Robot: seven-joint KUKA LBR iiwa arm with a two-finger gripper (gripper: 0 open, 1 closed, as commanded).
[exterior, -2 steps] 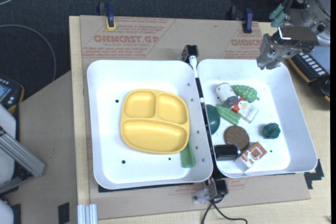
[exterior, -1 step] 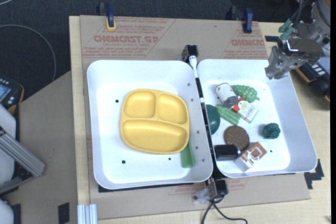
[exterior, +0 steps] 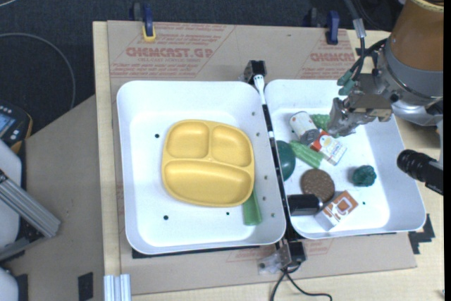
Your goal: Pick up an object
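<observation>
Camera view puts my gripper low over the right bin, near its far edge, with the fingertips down among the clutter; whether anything sits between them I cannot tell from this slant. Just beside the tips lies a small red-and-white packet, and next to that, toward the divider, a white can on its side and a green stick lying aslant. I judge the packet to be the likeliest target: it looks light and thin, probably crinkly and prone to sliding, so I would pinch it across its short sides rather than press down flat. Further out, a dark green lump rests against the bin's left wall, a brown disc sits near the middle, a teal ball lies toward the right edge, and a black block and an orange-and-white box crowd the near edge. The disc looks flat and hard to get under; the ball seems soft and easy to squeeze. In the left bin a yellow tray fills the centre, with a green strip at its near right corner.
</observation>
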